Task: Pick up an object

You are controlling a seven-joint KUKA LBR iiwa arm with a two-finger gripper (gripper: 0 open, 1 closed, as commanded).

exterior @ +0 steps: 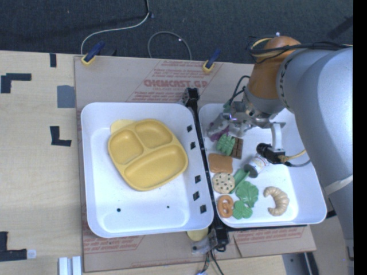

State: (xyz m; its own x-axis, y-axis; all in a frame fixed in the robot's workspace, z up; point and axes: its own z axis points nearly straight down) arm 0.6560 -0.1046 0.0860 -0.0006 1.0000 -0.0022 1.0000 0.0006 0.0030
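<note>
You are looking at a cluster of toy food lying in the right bin (304, 202), and everything here is placed relative to that bin. A green waffle-like block (229, 145) is sitting near its upper left part, with a tan bread slice (221, 164) just below it and a round speckled cookie (223, 183) below that. A pretzel (225, 205) is resting in the bin's lower left corner, touching a green leafy piece (247, 195) to its right, and a croissant (277, 200) is lying further right, toward the lower middle. A small white-and-dark bottle (254, 166) is lying tilted near the centre. The end effector (232, 122) is hanging over the bin's upper left area, just above the green block; you cannot tell whether its fingers are spread or pressed together, and nothing is visibly sitting between them. The grey arm (321, 107) with its orange band is reaching in across the bin's right side. In the neighbouring left bin (100, 211), a yellow divided tray (147, 153) is lying at a tilt. Both bins are resting on the desk (34, 176).
</note>
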